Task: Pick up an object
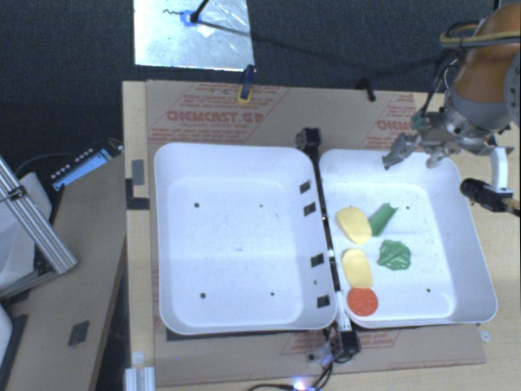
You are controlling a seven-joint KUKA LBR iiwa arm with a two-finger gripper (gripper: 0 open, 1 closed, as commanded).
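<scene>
The right bin [456,243] holds several small objects near its left side. A yellow oval piece [353,224] lies beside a slim green piece [382,216]. Below them sit a second yellow piece [356,267], a leafy green piece [394,255] and a red-orange round piece [363,301] at the front corner. My gripper [417,153] hangs over the bin's back rim, above and behind the objects. Its two fingers are spread apart with nothing between them.
The left bin [236,235] lies beside the right one, with black clips along the shared divider [319,218]. A reflective square sheet [193,21] lies at the back. A grey rail and a device stand at the left bench edge [49,218].
</scene>
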